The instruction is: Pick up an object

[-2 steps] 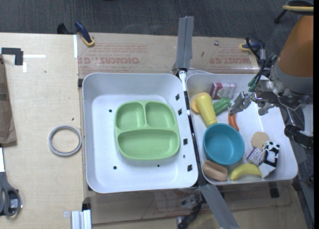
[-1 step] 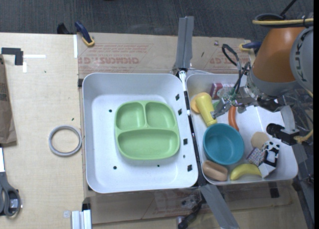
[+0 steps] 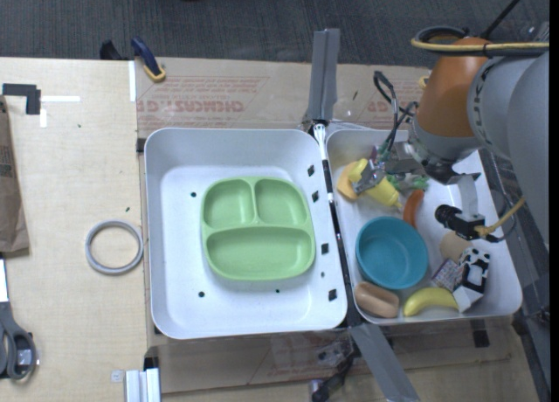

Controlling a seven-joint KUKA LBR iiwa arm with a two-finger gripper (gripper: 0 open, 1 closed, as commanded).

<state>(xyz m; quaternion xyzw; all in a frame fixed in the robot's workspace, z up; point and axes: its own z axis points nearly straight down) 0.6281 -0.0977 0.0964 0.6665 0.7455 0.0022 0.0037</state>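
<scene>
Gripper [image 3: 384, 169] low in the right bin [image 3: 502, 300], down among yellow pieces [image 3: 356, 177] and beside an orange carrot-like piece [image 3: 411, 208]. Fingers' spread impossible to tell, perhaps touching the yellow. Nothing visibly lifted; pick not yet done. Blue bowl [image 3: 392, 252], banana [image 3: 430, 301] untouched nearby. Green divided plate [image 3: 258, 227] alone in the left bin [image 3: 166, 243].

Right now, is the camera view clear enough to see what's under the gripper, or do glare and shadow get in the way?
Camera view: evenly lit and fairly sharp; the left bin shows only soft glare. The gripper and arm shade the right bin's far corner, so the yellow toys there blur into clutter.
</scene>
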